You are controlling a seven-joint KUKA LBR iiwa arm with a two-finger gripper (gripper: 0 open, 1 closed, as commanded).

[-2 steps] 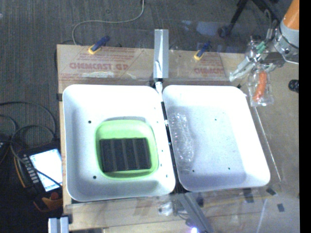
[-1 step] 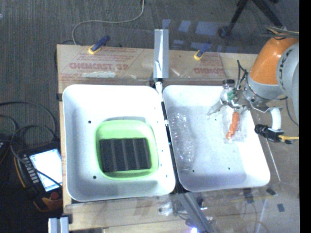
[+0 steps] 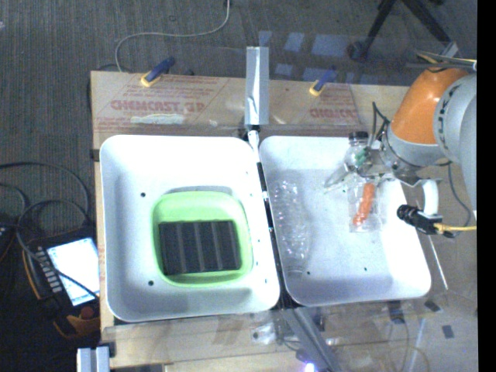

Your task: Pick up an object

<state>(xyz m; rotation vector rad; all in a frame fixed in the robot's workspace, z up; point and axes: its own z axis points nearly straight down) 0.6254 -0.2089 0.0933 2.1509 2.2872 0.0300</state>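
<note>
Two white bins sit side by side on the counter, the arm [image 3: 434, 118] over the right one.

The end effector [image 3: 366, 161] hovers at the right bin's [image 3: 403, 277] upper part, grip state impossible to tell. An orange item in a clear bag [image 3: 364, 204] hangs or lies just below it. A clear cup [image 3: 291, 219] lies near the divider. The left bin [image 3: 128, 161] holds a green tray [image 3: 201, 242].

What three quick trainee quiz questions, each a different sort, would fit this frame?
1. True or false: the green tray sits in the left bin.
2. Which bin holds the clear bag with the orange item? A left, B right.
3. Fill in: the arm enters from the view's ____ side.

Key: 1 true; 2 B, the right bin; 3 right.
</note>
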